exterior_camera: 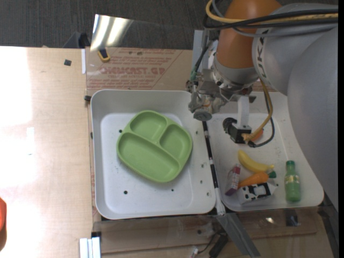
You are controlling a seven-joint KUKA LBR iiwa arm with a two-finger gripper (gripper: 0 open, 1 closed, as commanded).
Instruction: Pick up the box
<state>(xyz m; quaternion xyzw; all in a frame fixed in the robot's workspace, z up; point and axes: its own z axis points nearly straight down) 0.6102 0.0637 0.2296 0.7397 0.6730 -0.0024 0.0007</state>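
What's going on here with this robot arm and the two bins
A grey robot arm reaches in from the right, and its gripper hangs over the divide between the two white bins, with nothing seen in it. The left bin holds a green divided plate. The right bin holds a small black-and-white box, a banana, a carrot, a green bottle and a small reddish packet. The box lies untouched near the bin's front edge, well away from the gripper.

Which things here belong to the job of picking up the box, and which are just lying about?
Belong to the job:
box
gripper

Just lying about:
green divided plate
banana
carrot
green bottle
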